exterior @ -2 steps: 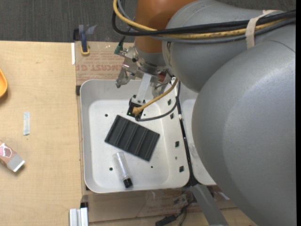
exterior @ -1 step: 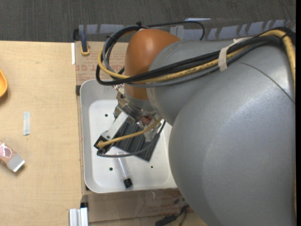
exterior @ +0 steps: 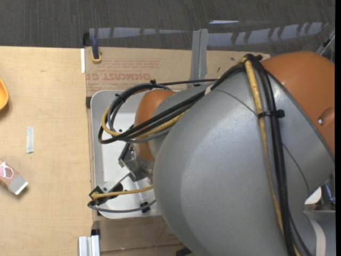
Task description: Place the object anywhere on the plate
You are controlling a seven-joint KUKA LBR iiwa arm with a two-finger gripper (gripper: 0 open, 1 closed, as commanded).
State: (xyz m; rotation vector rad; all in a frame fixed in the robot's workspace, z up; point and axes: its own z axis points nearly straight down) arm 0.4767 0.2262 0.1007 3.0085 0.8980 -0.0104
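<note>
The arm (exterior: 234,164) lay across most of the white bin (exterior: 98,143), its grey body and orange band covering the bin's middle and right side. The gripper (exterior: 130,167) sat low over the bin's left half, near the front-left corner, wrapped in looping black and yellow cables (exterior: 114,119). Whether it was clenched, released or grasping anything could not be told; the metal parts there were too cluttered and shadowed. The object to be placed and the plate could not be made out either, so which way one lay from the other was hidden under the arm; my guess was that both sat beneath the wrist, inside this bin.

The bin floor that showed was a bare white strip along the left wall. Left of the bin, the tan counter (exterior: 48,89) carried a small wrapped item (exterior: 11,178) near its left edge, a pale strip (exterior: 30,140), and an orange thing (exterior: 2,95) cut by the edge.
</note>
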